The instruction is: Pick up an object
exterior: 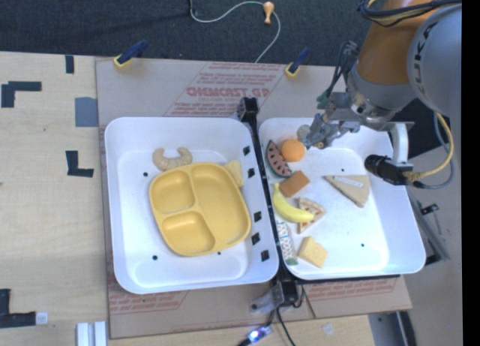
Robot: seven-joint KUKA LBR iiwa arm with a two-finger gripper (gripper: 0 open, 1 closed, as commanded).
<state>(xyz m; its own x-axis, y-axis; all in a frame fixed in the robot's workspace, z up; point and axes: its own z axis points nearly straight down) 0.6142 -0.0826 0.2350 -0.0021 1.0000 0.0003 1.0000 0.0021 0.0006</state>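
The right bin (375,251) holds several toy foods: an orange (293,151), a watermelon slice (277,158), a brown block (294,184), a banana (291,210), a cheese cube (313,251), a small sandwich piece (311,207) and a tan wedge (349,188). My gripper (316,133) hangs over the bin's back left part, just right of and above the orange. Nothing shows between its fingers.
The left bin (127,209) holds a yellow divided plate (199,208) and a tan croissant-shaped toy (172,158). A black divider (259,187) runs between the bins. Clamps (130,53) and a cable (232,10) lie at the back.
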